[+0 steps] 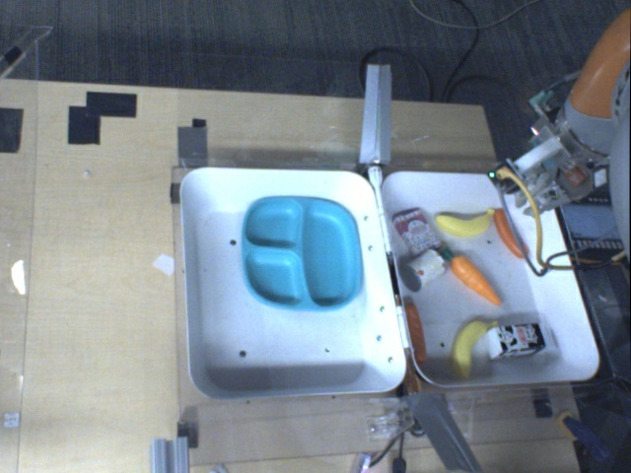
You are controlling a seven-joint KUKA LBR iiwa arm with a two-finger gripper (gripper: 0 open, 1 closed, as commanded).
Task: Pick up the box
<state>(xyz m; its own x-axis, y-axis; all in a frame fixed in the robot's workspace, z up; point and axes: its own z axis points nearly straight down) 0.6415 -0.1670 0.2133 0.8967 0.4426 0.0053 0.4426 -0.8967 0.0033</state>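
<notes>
left white bin (pixel 207 264): blue plastic divided tray (pixel 301 251) | right white bin (pixel 582 348): small black-and-white box (pixel 518 339) near front edge, touching a yellow banana (pixel 467 345) | gripper (pixel 552 170) above bin's far right corner, grip state cannot be told

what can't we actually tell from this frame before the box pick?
- Gripper: small and cluttered at the right bin's rim in the camera view; whether it holds anything can't be made out.
- Arm: cut off by the right edge.
- Black-and-white box: print too small to read.
- Reddish packet: label blurred.
- Sausage-like item: partly hidden against the bin wall by the divider.
</notes>
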